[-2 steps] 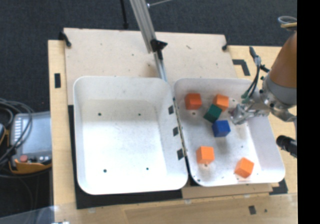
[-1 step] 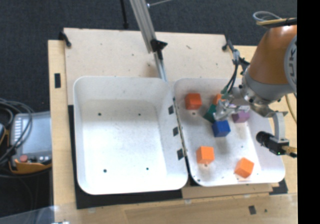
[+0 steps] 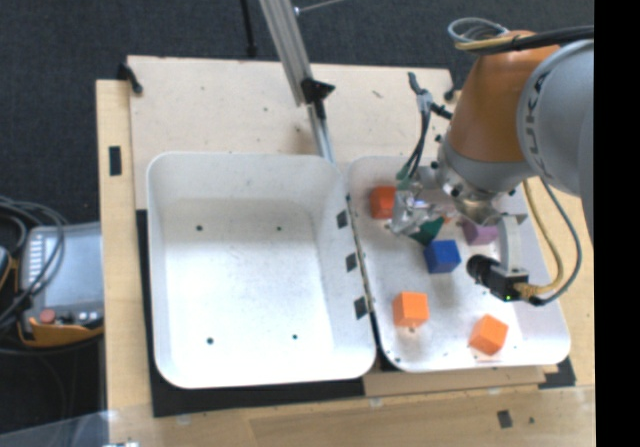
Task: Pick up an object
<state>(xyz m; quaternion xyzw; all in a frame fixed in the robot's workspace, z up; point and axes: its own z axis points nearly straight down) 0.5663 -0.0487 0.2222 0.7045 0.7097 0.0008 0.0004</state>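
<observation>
Gripper [image 3: 412,218] sits low among the orange block [image 3: 382,201], green piece [image 3: 431,229] and blue cube [image 3: 441,256]; we cannot tell its state. Crowding risks a nudge, not a grasp.

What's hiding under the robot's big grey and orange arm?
Poking out beneath the grey and orange arm in the right white bin are a small purple block and a green piece. The arm covers the rest of them.
</observation>
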